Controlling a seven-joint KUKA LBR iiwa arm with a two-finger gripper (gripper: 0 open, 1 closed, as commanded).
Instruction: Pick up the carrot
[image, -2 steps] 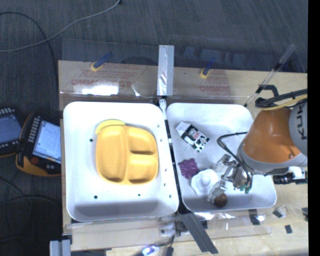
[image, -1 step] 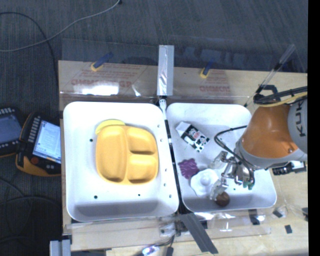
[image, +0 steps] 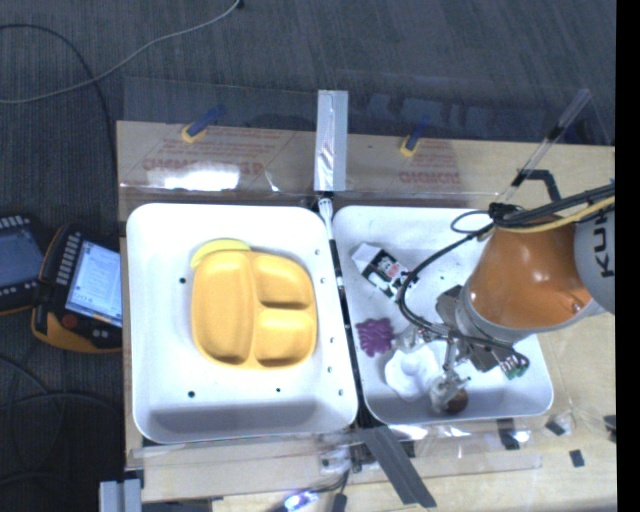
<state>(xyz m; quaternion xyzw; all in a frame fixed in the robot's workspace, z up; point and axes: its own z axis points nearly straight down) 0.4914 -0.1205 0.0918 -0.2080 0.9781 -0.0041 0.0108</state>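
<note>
The end effector (image: 449, 383) is reaching down into the right bin (image: 500, 402), its grip too blurred to tell. It is hovering over a dark lump (image: 453, 402), with a white item (image: 405, 371) at nine o'clock and a purple one (image: 375, 335) at ten. Which is the carrot cannot be told, so confirming the target before closing seems wise.

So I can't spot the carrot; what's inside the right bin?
In the right bin: a purple toy, a white object, a black-and-white item. The arm covers the rest.
</note>
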